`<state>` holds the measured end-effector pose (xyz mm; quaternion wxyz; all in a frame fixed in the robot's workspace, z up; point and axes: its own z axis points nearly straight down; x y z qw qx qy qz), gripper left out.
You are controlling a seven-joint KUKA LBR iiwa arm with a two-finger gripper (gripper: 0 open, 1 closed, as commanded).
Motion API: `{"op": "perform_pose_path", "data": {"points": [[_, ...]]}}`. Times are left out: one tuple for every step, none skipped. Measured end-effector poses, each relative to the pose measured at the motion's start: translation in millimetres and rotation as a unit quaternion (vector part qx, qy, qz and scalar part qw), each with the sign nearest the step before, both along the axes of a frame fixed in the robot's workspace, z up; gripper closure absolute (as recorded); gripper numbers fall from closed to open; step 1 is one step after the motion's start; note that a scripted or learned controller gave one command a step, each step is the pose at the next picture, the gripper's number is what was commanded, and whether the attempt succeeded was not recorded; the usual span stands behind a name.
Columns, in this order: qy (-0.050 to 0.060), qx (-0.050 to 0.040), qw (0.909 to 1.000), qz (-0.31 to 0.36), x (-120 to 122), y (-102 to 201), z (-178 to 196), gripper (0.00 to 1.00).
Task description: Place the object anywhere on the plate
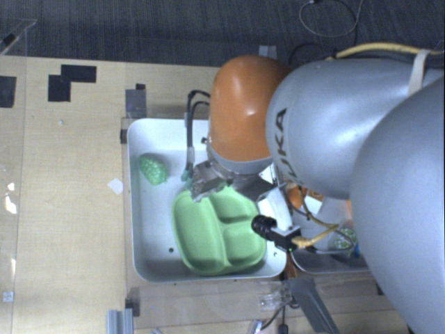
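Left white bin [139, 252]: held a light-green divided plastic plate [212, 232] and a small green knobbly object [153, 170], apart.
Tool: grip state could not be told.

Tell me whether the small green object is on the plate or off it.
Off. The small green object lies on the bin floor, up-left of the green plate, apart from it.

Small green knobbly object [153, 170] lies far-left in left bin, well apart from light-green divided plate [208, 235], flat, near-right in same bin.
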<state>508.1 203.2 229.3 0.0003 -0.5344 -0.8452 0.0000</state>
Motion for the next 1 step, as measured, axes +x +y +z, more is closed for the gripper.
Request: {"op": "perform_pose_path", "data": {"points": [[0.000, -0.0004, 0.9999, -0.016, 52.1, -4.2, -34.2, 1.00]]}}
